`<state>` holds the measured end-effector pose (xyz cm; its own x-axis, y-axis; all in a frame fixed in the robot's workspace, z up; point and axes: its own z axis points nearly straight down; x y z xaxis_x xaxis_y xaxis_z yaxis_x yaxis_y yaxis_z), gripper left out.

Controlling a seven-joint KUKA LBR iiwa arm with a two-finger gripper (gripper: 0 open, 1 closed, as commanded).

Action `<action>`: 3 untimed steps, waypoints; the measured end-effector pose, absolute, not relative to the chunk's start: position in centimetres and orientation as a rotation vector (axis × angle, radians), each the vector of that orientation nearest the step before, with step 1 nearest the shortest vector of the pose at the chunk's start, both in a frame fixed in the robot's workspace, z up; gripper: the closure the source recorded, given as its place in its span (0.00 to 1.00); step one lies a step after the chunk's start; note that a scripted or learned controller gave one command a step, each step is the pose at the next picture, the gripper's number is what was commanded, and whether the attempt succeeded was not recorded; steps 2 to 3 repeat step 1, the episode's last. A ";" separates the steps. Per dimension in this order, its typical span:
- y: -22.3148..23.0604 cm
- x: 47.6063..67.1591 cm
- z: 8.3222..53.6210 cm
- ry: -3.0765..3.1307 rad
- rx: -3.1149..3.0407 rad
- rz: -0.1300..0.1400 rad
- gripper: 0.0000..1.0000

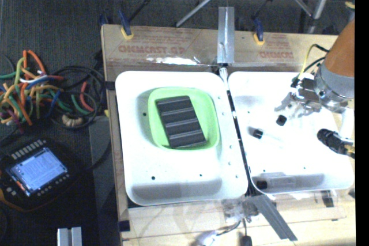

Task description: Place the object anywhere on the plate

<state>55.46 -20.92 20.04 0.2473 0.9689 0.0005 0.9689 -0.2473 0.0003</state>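
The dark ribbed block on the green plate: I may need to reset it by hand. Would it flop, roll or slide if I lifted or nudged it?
The dark ribbed block looks stiff: its edges are straight and its ridges even. It lies flat and broad on the green plate, so it probably won't roll or tip. The ridges should give some grip, though the smooth plate may let it slide.

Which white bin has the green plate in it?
The left bin. It holds the green plate with a dark ridged block on it; the right bin has none.
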 end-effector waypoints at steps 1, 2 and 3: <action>-20.9 55.5 20.0 -1.927 -2.481 -0.001 0.00; -20.9 55.5 20.0 -1.927 -2.481 -0.001 0.00; -20.9 55.5 20.0 -1.927 -2.481 -0.001 0.00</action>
